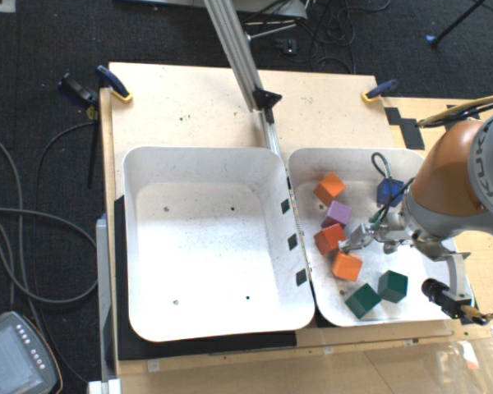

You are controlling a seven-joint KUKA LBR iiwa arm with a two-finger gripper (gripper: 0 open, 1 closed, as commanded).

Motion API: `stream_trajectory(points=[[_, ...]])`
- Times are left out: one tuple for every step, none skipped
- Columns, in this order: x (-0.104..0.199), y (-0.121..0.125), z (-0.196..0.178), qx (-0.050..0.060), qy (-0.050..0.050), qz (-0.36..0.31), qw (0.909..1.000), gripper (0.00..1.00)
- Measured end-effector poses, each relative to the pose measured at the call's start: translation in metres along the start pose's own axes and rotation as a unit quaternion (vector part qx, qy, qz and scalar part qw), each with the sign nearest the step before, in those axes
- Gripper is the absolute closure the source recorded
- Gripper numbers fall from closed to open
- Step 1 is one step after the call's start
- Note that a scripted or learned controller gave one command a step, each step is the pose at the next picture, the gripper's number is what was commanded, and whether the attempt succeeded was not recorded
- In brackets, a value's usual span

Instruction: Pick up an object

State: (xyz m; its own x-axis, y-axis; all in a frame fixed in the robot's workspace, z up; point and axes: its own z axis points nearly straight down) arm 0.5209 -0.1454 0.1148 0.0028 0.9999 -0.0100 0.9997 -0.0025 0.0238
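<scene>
The right bin holds several small blocks. An orange cube lies at the back, with a purple cube and a red cube below it. Another orange cube sits nearer the front, beside two dark green cubes. A blue piece lies by the arm. My gripper hangs low over the middle of this bin, just right of the red and orange cubes. It is open, and nothing shows between its fingers.
The left bin stands beside the right one, sharing a raised divider. A slanted metal pole crosses the back of the bench. Clamps grip the board's far corners. The arm's grey and orange body overhangs the right bin's edge.
</scene>
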Motion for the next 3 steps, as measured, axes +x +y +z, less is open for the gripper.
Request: stream_trajectory(points=[[0.004,-0.005,-0.001,0.01,0.005,-0.001,0.9999,1.0],[-0.001,-0.006,-0.062,0.009,0.004,-0.002,1.0,1.0],[-0.002,-0.003,-0.116,0.008,0.004,-0.003,1.0,1.0]])
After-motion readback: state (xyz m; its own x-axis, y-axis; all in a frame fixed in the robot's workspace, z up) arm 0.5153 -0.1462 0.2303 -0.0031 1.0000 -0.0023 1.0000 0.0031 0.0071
